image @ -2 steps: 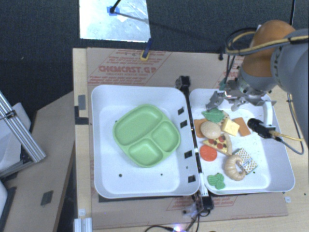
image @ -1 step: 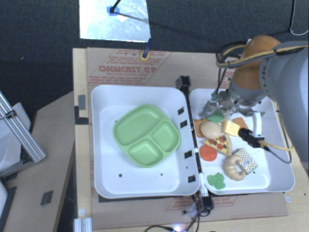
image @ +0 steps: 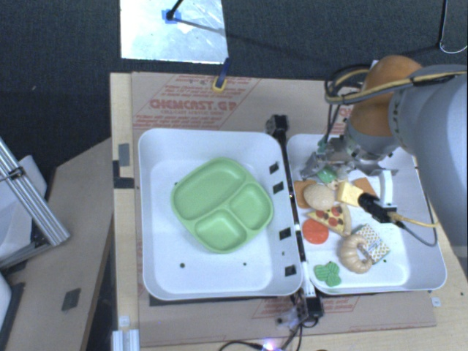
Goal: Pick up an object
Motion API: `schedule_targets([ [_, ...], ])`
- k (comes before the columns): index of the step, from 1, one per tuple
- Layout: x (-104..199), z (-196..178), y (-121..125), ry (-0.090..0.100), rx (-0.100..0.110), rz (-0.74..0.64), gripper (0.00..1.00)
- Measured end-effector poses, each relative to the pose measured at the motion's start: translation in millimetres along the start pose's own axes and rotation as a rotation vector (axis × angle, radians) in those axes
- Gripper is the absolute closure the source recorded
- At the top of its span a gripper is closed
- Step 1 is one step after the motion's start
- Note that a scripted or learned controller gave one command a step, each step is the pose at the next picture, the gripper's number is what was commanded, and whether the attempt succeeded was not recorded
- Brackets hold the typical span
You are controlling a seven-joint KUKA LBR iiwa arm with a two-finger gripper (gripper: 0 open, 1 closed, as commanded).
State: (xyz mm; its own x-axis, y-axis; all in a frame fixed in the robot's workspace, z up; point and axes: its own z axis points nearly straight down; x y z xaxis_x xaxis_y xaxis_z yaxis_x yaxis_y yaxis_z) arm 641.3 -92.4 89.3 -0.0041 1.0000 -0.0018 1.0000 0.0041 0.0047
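Toy food (image: 338,229) crowds your right bin (image: 420,265); green plate (image: 221,204) occupies the left bin (image: 157,218). Gripper (image: 327,161) hovers at the pile's far edge, claw state indeterminable.

Light falls evenly from above, bright but soft, and the two white bins (image: 212,141) come close to washing out; their rims stay readable against the tan bench (image: 88,218). Shadows are faint and short, mostly a grey smudge under the green divided plate (image: 221,205). A shiny sheet (image: 173,20) at the top catches strong glare (its surface reads nearly white-blue). The dark floor (image: 51,57) around it loses all detail. The picture is slightly soft and grainy throughout. The grey arm (image: 431,112) at the right looks blurred, perhaps from nearness to the lens.
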Motion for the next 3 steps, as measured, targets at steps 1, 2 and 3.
schedule_targets([
  [1, -2, -11, 3, -0.004, -0.012, 0.000, 1.00],
  [2, 3, -56, 10, 0.002, 0.003, -0.001, 1.00],
  [3, -4, -107, 9, 0.002, 0.004, 0.002, 1.00],
])
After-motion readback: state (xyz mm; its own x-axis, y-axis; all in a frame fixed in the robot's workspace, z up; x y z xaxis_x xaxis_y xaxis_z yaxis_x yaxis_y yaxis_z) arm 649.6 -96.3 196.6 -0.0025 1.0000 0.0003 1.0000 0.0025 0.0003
